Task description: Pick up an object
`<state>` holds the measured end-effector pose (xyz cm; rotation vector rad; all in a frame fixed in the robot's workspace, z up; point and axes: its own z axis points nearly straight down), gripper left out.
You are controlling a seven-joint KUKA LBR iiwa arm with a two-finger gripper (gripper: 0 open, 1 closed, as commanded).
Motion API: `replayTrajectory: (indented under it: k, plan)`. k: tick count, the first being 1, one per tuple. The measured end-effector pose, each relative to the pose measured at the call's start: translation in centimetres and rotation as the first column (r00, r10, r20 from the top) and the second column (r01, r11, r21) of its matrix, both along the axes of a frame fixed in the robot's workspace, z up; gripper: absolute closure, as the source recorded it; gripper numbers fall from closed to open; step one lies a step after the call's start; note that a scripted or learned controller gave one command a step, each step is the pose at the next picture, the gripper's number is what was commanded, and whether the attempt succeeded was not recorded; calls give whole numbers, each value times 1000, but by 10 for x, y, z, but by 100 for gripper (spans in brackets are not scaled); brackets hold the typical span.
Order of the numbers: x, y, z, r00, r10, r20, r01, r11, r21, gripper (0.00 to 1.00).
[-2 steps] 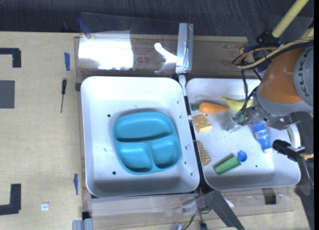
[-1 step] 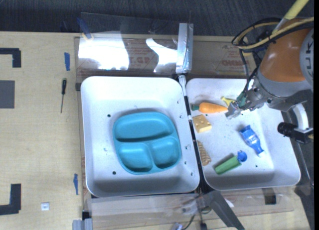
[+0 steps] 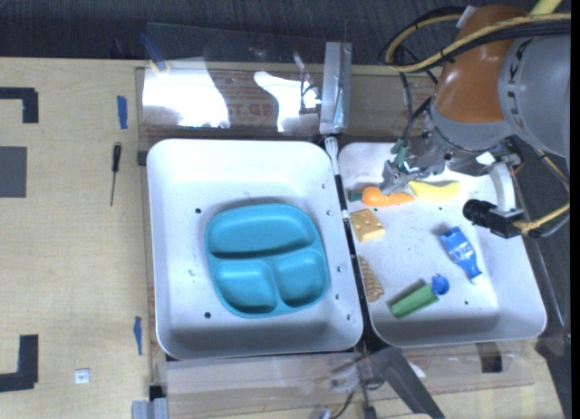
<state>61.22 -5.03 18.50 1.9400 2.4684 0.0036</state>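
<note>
My gripper [image 3: 404, 170] hangs low at the back of the right bin [image 3: 512, 313], just above an orange carrot-shaped toy [image 3: 384, 197] and the left end of a yellow banana [image 3: 438, 190]. Whether it touches either one is unclear. In front of them lie a tan block [image 3: 366, 225], a blue packet [image 3: 459, 252], a green cylinder [image 3: 410, 299] and a small blue piece [image 3: 439, 286]. The grey arm with its orange band [image 3: 476, 63] comes in from the upper right.
The left bin [image 3: 172, 172] holds a blue divided tray [image 3: 265, 257]. A brown ridged piece [image 3: 368, 278] lies against the divider between the bins. A black fitting with a yellow cable [image 3: 487, 215] sticks out over the right bin. A screwdriver [image 3: 115, 172] lies on the bench at left.
</note>
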Motion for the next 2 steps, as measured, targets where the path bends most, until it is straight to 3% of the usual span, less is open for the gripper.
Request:
replayTrajectory:
  k: [1,2]
  plan:
    - [0,-1,0,1000,-1,0,1,1000,-1,0]
    - [-16,-52,-93,1000,-11,14,11,1000,-3,0]
